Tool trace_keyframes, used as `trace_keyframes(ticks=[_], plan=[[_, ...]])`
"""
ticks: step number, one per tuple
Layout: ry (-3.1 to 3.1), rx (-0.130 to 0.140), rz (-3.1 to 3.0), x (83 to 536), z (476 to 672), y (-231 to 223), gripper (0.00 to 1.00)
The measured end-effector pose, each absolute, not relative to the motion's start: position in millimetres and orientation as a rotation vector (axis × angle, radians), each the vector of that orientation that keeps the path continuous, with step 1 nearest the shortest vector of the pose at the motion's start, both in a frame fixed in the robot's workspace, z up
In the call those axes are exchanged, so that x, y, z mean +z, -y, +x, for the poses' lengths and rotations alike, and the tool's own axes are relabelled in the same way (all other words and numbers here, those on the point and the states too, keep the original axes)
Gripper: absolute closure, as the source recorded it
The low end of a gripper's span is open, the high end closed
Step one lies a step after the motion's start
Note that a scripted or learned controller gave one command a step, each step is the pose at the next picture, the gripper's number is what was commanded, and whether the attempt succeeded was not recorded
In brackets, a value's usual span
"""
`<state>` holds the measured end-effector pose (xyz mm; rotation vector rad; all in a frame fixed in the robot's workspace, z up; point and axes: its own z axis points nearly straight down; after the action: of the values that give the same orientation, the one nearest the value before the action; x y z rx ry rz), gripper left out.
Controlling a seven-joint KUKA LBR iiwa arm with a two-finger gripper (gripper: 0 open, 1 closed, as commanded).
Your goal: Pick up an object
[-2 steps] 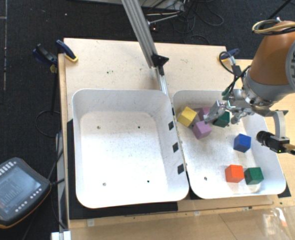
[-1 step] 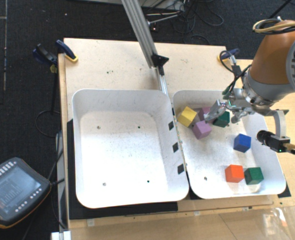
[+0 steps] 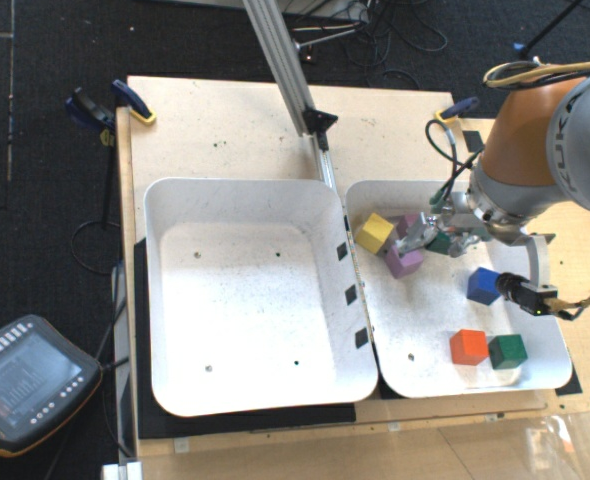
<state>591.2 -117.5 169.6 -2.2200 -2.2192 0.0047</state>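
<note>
2 white bins sit side by side on the desk (image 3: 225, 118). The left bin (image 3: 175, 208) lies on my left in the picture, and the right bin (image 3: 545, 368) holds all the blocks. I see the arm (image 3: 545, 138) reaching in from the right, grey with an orange part above the wrist, and its gripper (image 3: 422, 236) is low in the upper part of the right bin. The jaws are just at the purple block (image 3: 406, 260), which lies close beside the yellow block (image 3: 375, 233), but from this angle I cannot tell whether they are released or clenched, or whether they touch the purple block at all. A blue block (image 3: 483, 286) lies further right in the same bin, apart from these 2. Near the front edge of this bin, an orange block (image 3: 468, 347) and a green block (image 3: 508, 350) stand just beside each other. On the floor at the lower left I see a control tablet (image 3: 25, 383).
</note>
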Motion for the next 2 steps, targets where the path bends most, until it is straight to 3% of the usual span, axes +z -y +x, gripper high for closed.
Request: trace_keyframes(ticks=[1, 2], plan=[[2.217, 0.007, -2.219, 115, 579.9, 114, 0.00], [2.220, 0.003, -2.220, 94, 579.6, 114, 0.00]])
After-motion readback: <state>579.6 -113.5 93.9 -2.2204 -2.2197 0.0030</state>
